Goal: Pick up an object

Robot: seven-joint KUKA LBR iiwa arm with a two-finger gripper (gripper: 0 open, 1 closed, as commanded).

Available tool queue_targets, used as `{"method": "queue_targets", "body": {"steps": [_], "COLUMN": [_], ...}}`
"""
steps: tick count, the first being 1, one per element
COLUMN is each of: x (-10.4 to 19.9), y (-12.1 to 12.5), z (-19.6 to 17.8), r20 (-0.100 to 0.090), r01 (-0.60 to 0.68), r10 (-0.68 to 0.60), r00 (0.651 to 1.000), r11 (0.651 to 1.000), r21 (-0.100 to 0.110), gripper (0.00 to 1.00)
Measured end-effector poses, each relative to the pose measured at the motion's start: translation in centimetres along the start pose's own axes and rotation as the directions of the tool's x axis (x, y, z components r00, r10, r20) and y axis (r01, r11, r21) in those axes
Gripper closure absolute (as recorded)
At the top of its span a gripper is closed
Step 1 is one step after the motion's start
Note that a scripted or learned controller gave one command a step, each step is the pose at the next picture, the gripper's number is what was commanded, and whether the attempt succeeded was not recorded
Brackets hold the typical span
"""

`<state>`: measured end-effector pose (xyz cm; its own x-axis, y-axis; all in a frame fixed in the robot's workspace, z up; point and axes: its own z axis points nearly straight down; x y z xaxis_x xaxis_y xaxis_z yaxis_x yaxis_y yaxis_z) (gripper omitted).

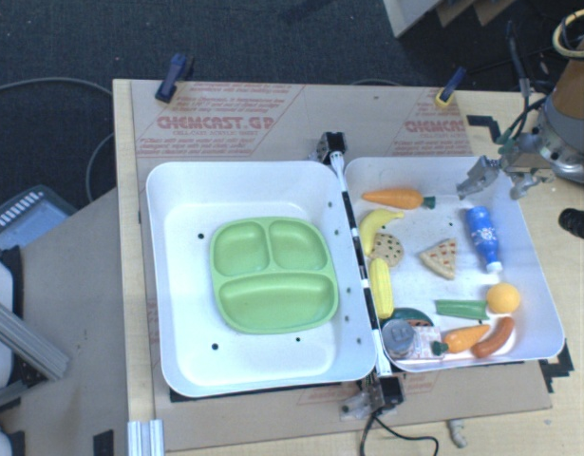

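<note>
The surface (273,112) is a brown board on a dark floor, and two white bins sit on it side by side. The pincer (499,174) hangs over the far edge of the right bin (548,302), near its back corner. Its two fingers stand a little apart, and nothing is between them. So I judge the job has not really started: no toy is picked up yet, and all of the grabbing and lifting is left to do.

The closest toy to the pincer is the blue bottle (481,237). It lies flat in the bin, just below the pincer and toward the front. The carrot (396,198) lies near too, off to the left along the back of the bin. A little farther are the pizza slice (441,257), the cookie (386,249) and the banana (375,226). The orange (502,298) and the sausage (492,338) lie at the front, well apart from the pincer.

The left bin (178,283) holds a green plate (273,275) with three parts.
</note>
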<state>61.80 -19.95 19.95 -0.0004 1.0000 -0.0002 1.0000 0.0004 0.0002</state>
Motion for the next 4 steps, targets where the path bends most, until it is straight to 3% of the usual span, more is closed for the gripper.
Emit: {"method": "queue_targets", "body": {"steps": [1,2,3,4], "x": [-2.1,-1.8,-2.1,3.3], "y": [2.9,0.4,0.4,4.7], "z": [9.7,11.4,10.4,11.6], "r20": [-0.005,-0.009,-0.002,-0.001], "r01": [0.002,0.005,0.005,0.001], "r10": [-0.002,-0.005,-0.005,-0.001], "r00": [1.000,1.000,1.000,1.000], "r11": [1.000,1.000,1.000,1.000], "r21": [0.002,-0.001,-0.002,0.010], "gripper": [0.00,0.00,1.00,1.00]}}
